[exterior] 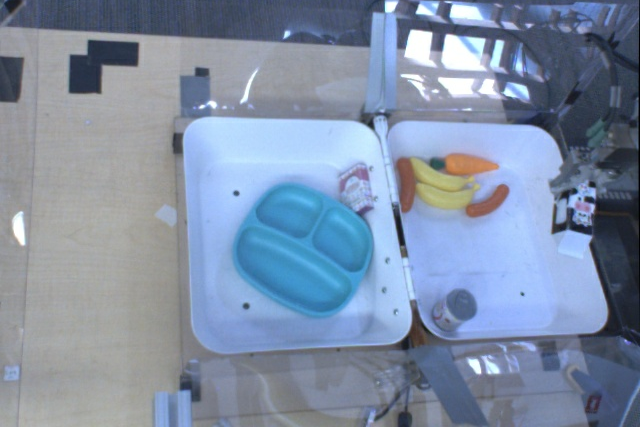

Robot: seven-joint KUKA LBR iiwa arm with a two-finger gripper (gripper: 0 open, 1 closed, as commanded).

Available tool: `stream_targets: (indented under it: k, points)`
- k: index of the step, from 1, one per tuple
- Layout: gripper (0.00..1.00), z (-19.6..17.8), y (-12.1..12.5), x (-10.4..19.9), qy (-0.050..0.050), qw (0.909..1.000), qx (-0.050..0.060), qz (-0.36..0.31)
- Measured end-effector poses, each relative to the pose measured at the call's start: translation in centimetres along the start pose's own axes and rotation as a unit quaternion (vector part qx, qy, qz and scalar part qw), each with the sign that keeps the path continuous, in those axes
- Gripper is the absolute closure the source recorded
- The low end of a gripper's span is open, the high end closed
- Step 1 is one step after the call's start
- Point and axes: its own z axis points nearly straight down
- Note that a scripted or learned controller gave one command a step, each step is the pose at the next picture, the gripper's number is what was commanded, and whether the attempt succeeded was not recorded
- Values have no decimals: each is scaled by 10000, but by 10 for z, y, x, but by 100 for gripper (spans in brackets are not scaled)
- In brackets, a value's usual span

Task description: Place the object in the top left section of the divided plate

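Note:
A blue divided plate [303,250] lies in the left white bin [215,215], with its three sections bare. A small red and white packet [356,188] rests just beyond the plate's upper right rim, near the wall between the bins. In the right bin [520,265] lie a yellow banana [446,187], an orange carrot [470,163], and two reddish sausages, one by the left wall [405,184] and one right of the banana [487,200]. A small grey-capped can [457,308] stands at that bin's near left corner.
Clear plastic guards [470,55] rise behind the right bin. Black markers [100,65] sit on the wooden bench at the far left. Cables and small fittings [583,185] crowd the right bin's right rim.

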Motion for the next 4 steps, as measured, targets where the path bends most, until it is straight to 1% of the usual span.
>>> stream_targets:
  k: [1,2,3,4]
  points:
    - [100,0,-4,11,2,9790,-2,2038]
    - [100,90,-49,70,10,9922,12,1248]
    - [100,168,-50,105,11,9967,7,813]
    - [100,119,-49,95,9,9992,-7,402]
